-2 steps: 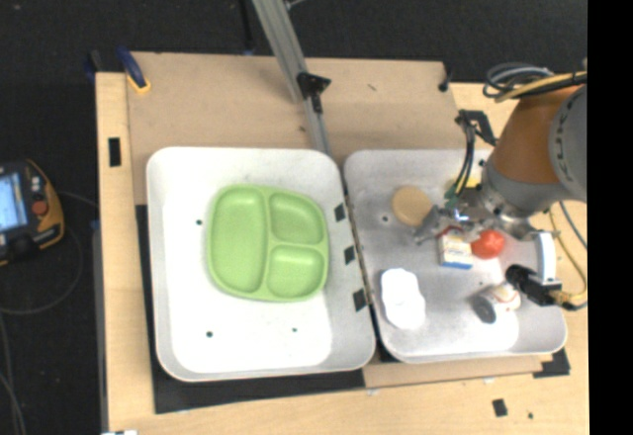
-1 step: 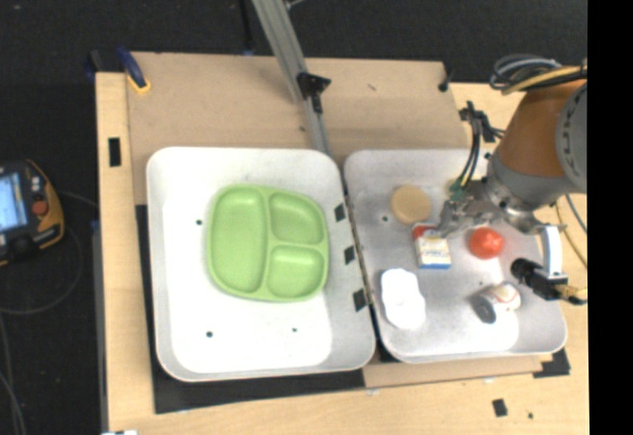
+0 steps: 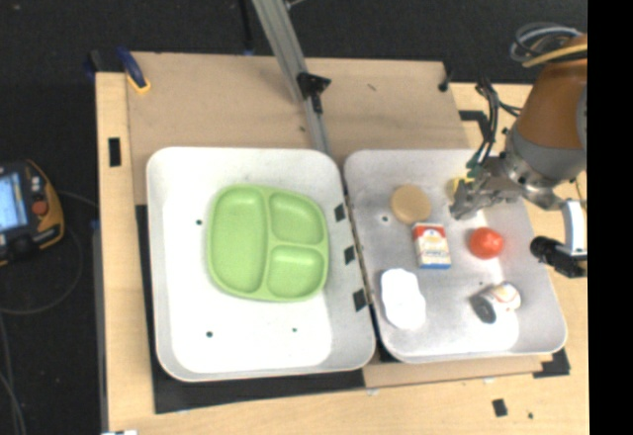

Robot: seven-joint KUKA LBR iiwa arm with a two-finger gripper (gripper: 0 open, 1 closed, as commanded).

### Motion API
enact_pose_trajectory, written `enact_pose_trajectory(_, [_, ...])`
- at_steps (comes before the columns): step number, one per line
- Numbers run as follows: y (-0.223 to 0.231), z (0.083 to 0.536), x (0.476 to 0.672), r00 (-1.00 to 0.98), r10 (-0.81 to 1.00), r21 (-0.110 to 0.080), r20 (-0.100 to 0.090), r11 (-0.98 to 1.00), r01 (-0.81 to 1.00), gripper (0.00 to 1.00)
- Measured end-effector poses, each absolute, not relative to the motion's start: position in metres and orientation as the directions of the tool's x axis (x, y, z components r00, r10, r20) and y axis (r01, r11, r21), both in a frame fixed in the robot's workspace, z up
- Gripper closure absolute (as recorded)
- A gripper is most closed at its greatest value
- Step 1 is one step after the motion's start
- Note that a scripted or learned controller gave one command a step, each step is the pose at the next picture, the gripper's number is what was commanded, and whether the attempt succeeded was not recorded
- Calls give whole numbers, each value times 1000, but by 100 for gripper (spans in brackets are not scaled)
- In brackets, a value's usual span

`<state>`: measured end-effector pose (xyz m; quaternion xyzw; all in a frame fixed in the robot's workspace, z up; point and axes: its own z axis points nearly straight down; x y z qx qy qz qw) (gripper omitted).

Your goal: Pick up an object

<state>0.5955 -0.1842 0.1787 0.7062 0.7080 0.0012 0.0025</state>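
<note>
Right bin point(image 3: 396, 171) holds a tan round disc point(image 3: 410, 203), red-and-white small carton point(image 3: 431, 247), red ball point(image 3: 485, 243), white lump point(image 3: 403, 297) and a grey-white piece point(image 3: 495, 302) near the front right edge; items well apart, bare floor between; left bin point(image 3: 178, 344) holds a green divided plate point(image 3: 267, 242); gripper point(image 3: 473, 196) over right bin's back edge, just beside the ball and disc; jaw state cannot tell.

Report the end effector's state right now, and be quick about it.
End effector: low over the right bin, between the tan round object and the red ball; open or closed cannot be told, and nothing is visibly held.
</note>
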Motion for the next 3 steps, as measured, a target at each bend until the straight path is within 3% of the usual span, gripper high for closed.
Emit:
enact_pose_trajectory(1, [-186, 208, 596, -2, 1000, 4, -1, 2, 1000, 100])
enact_pose_trajectory(3, [-92, 204, 579, -6, 1000, 1, 0, 6, 1000, 100])
